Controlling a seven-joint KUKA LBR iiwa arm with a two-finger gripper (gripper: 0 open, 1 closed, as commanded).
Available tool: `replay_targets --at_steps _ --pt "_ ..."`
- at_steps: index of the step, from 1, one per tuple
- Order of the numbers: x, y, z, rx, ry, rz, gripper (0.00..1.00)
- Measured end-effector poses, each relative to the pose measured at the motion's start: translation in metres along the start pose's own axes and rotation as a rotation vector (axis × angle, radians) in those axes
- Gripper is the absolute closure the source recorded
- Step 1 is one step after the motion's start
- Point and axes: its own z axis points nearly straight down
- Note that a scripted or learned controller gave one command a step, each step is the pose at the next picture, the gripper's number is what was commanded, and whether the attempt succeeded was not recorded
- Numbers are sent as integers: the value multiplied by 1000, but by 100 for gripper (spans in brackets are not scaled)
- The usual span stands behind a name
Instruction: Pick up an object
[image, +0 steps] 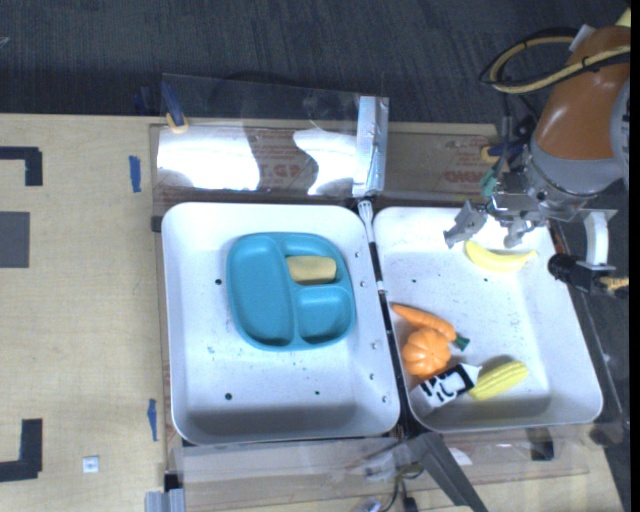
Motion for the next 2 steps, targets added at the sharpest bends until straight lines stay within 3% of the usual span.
replay_targets --at_steps 1,2 --pt "9 2 -59 -9 -2 150 0" --pt "4 -47 -36 -1 0 -51 0"
